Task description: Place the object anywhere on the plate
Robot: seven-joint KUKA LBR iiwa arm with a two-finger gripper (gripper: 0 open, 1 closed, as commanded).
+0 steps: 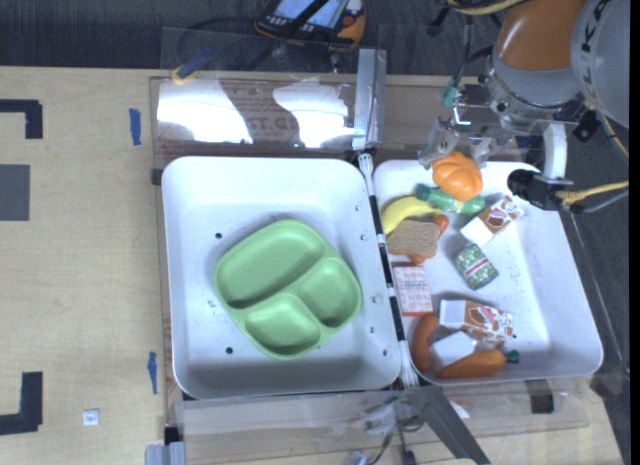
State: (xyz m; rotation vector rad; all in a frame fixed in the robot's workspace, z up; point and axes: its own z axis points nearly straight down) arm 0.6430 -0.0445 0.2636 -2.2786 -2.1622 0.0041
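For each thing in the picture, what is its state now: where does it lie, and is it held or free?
green plate: lies in the left bin, nothing on it.
gripper: low over the right bin's far end, just above the orange pumpkin.
orange pumpkin: at the far end of the right bin; held or free, cannot tell.
banana: free, beside the bread slice.
carrot: free, at the near edge.

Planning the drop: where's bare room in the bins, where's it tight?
Free: all three compartments of the green plate, plus left bin floor around it. Crowded: right bin, toys from the orange pumpkin down to the carrot; bare only along its right side.
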